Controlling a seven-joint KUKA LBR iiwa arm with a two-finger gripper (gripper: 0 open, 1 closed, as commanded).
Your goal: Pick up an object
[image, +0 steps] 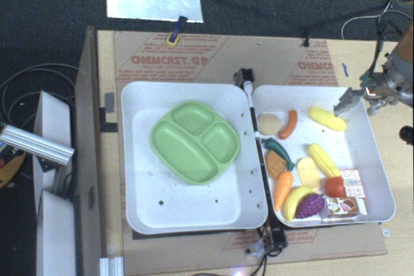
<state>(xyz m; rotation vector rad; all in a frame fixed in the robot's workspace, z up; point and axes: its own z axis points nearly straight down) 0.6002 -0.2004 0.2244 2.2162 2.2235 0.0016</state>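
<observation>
Cardboard covers the surface under two white bins. Toy food is crowded in the right bin point(378, 158); the corn point(327, 118) lies apart near its far edge. The claw point(352, 100) hangs just beyond it, its spread untellable. Corn is judged the easiest target, best approached squarely across its width.

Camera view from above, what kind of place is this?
Probably a robotics lab bench for pick-up trials: two shallow white bins on cardboard, toy plastic food like an orange carrot, a green divided plate, and the grey arm's gripper at the right.
</observation>
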